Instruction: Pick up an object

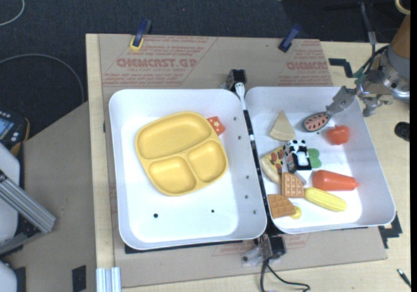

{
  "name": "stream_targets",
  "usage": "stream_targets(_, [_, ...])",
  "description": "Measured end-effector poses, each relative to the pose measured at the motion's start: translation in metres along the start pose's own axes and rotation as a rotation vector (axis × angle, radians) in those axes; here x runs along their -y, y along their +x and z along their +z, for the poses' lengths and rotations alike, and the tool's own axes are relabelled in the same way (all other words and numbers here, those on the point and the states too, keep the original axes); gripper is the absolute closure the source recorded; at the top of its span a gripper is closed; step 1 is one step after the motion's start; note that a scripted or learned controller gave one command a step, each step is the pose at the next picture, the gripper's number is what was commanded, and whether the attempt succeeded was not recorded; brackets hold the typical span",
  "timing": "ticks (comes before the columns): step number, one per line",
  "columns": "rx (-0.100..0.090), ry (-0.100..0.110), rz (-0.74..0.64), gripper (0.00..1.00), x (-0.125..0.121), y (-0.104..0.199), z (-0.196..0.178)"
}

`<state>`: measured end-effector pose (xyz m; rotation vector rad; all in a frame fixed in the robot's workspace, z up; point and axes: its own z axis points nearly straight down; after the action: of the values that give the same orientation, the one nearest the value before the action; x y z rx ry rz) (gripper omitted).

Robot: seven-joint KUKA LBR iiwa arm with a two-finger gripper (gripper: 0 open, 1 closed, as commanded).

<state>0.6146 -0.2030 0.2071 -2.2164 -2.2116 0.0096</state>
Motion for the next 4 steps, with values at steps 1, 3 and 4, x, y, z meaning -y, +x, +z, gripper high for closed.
stream_targets(1, [0.003,-0.011,-0.003,0.00,-0.003,0.000,-0.006])
stream_targets(3, [0.001,-0.004,-0.002,0.00,-0.008,0.006,0.116])
stream_targets(4, [0.002,-0.008,-0.003,0.00,-0.008,0.007,0.123])
